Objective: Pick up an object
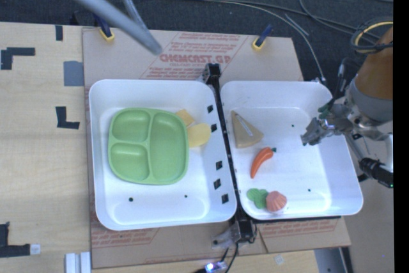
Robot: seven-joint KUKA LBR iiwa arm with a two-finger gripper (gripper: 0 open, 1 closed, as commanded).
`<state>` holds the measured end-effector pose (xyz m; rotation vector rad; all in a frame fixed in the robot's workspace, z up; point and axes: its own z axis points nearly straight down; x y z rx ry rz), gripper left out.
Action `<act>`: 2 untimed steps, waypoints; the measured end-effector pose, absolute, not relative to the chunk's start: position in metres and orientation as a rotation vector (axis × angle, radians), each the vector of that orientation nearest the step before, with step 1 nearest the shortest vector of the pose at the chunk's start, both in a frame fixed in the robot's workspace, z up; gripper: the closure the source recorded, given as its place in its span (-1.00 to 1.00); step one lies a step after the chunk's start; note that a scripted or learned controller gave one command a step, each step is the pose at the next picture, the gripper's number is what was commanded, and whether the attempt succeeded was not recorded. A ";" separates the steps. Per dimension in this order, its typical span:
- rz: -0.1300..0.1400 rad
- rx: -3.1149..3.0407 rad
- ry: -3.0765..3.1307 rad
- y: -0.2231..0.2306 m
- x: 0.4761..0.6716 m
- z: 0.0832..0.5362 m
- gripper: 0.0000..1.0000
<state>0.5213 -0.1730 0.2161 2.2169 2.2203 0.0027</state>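
Observation:
The right bin (pixel 332 185) holds a tan sandwich wedge (pixel 245 130), an orange carrot (pixel 260 161), a green broccoli piece (pixel 257 196) and a pink shrimp-like piece (pixel 276 201). My gripper (pixel 314 133) hangs over the right side of this bin, right of the carrot and apart from every object. Nothing shows between its fingers.
The left bin (pixel 102 137) holds a green divided plate (pixel 148 145) with two yellow pieces (pixel 195 131) beside its right edge. A black divider clip row (pixel 217 137) runs between the bins. Cables lie on the dark floor behind the bench.

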 end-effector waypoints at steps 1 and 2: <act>0.000 2.217 2.229 -0.117 0.523 0.210 1.00; -0.001 2.217 2.229 -0.072 0.535 0.205 1.00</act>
